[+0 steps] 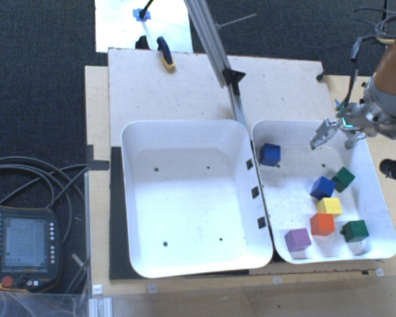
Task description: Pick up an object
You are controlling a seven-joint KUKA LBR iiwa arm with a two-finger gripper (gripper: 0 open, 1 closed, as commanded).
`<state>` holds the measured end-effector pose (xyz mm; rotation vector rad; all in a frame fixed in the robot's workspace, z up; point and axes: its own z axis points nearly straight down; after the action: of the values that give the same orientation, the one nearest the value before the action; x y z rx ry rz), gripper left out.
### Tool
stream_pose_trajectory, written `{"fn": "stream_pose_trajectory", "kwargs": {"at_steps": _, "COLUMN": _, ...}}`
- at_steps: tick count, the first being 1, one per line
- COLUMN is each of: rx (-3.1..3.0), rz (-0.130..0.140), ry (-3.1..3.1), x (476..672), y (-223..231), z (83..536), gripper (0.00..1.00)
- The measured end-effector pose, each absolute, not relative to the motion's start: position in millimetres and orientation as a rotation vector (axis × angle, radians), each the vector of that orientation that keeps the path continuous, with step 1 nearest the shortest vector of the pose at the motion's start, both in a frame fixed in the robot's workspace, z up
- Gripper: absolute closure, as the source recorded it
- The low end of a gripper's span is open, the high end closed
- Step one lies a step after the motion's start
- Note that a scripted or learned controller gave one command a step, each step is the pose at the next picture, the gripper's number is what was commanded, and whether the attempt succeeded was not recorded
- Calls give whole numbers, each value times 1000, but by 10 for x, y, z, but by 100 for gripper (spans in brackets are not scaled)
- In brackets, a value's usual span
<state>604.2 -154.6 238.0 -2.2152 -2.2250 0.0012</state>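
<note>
The right bin (376, 197) holds several coloured cubes. One blue cube (270, 154) sits alone near the bin's back left. Grouped toward the front right are another blue cube (322, 187), a dark green cube (344, 178), a yellow cube (329, 206), an orange cube (322, 224), a green cube (355, 230) and a purple cube (297, 239). My gripper (335, 139) hangs over the bin's back right part, above and behind the cluster, open with nothing between its fingers.
The left bin (129, 177) lies beside the right one. A slanted metal pole (208, 32) ends at the bins' shared back corner. A teach pendant (23, 246) with cables lies at lower left. A blue and yellow clamp (165, 53) rests on the board behind.
</note>
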Motion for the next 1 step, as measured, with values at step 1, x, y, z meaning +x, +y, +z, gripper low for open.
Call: {"fn": "stream_pose_trajectory", "kwargs": {"at_steps": 1, "rx": -2217, "rz": -2, "ry": -2228, "x": 6050, "y": -1546, "z": 2400, "gripper": 0}}
